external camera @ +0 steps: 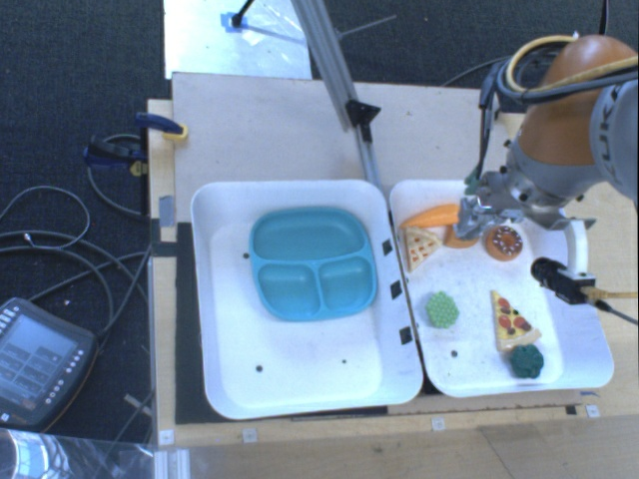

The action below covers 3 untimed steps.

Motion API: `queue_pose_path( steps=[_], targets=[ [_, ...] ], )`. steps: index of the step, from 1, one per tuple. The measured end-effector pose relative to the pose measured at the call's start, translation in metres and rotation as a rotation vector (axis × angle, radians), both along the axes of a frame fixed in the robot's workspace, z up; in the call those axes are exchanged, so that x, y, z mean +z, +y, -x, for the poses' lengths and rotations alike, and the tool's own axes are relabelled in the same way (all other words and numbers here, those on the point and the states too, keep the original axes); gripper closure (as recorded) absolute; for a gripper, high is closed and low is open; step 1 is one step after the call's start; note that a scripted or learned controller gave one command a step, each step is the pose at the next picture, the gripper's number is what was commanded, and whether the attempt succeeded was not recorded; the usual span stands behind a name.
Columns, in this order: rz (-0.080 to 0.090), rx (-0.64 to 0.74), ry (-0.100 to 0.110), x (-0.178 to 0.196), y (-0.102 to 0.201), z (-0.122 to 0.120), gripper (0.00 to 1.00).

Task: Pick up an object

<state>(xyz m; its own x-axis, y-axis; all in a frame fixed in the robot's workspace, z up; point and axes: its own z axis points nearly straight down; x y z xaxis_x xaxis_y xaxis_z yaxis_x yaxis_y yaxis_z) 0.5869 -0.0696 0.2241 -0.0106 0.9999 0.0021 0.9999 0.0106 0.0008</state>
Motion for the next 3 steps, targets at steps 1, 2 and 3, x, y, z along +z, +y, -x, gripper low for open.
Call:
queue_pose_path(
  steps=[1,2,3],
  targets=[
    [-0.001,0.001,-0.002,0.012,0.053,0.003,1.00],
    [0.000,0.002,-0.001,0.021,0.109,0.004,1.00],
    [-0.001,0.001,0.000,0.022,0.169,0.013,1.00]
  ],
)
